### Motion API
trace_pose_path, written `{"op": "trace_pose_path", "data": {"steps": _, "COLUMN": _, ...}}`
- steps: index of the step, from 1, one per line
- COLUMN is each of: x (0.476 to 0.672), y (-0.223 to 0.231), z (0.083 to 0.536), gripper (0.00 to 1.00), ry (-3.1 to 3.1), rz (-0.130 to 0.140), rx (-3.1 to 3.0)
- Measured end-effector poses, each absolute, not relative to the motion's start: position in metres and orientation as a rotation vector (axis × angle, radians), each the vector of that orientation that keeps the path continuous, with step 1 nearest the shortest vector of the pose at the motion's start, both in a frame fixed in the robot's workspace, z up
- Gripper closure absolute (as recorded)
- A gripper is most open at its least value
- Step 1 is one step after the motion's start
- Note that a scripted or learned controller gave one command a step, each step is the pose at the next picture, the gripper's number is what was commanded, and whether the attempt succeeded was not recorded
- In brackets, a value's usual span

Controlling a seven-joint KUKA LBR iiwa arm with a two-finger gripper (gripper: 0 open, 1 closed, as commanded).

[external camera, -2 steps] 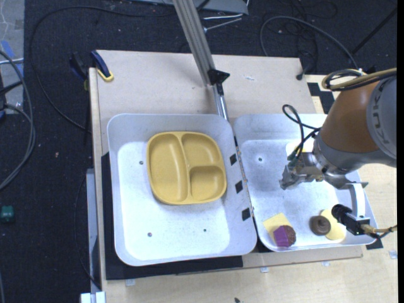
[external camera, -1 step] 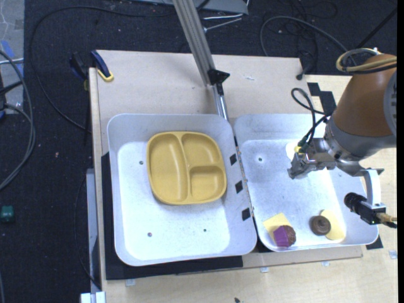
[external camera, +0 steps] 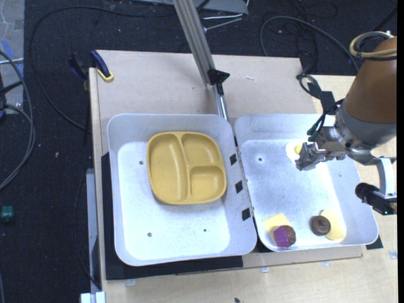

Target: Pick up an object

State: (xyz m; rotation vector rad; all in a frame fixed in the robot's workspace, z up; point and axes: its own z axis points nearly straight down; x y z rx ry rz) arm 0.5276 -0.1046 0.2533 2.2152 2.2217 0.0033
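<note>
- Gripper [external camera: 307,158] low at right bin's [external camera: 353,188] back edge; grip state unclear.
- Purple ball [external camera: 284,235], front edge: prob. light, rolls; pinch across middle.

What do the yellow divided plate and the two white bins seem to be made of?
The divided plate looks like moulded plastic: one even mustard yellow, rounded edges, a soft matte sheen. The left bin and the right bin look like thin white plastic or coated metal sheet, with a dull, slightly speckled surface and turned-up rims; the view does not settle which.
</note>
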Motion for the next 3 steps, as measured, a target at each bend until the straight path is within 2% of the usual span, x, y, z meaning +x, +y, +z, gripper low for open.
{"op": "trace_pose_path", "data": {"steps": 1, "x": 0.544, "y": -0.051, "z": 0.257, "gripper": 1.0, "ry": 2.229, "rz": 0.003, "rx": 2.212}}
{"op": "trace_pose_path", "data": {"steps": 3, "x": 0.565, "y": 0.051, "z": 0.248, "gripper": 1.0, "ry": 2.23, "rz": 0.003, "rx": 2.212}}
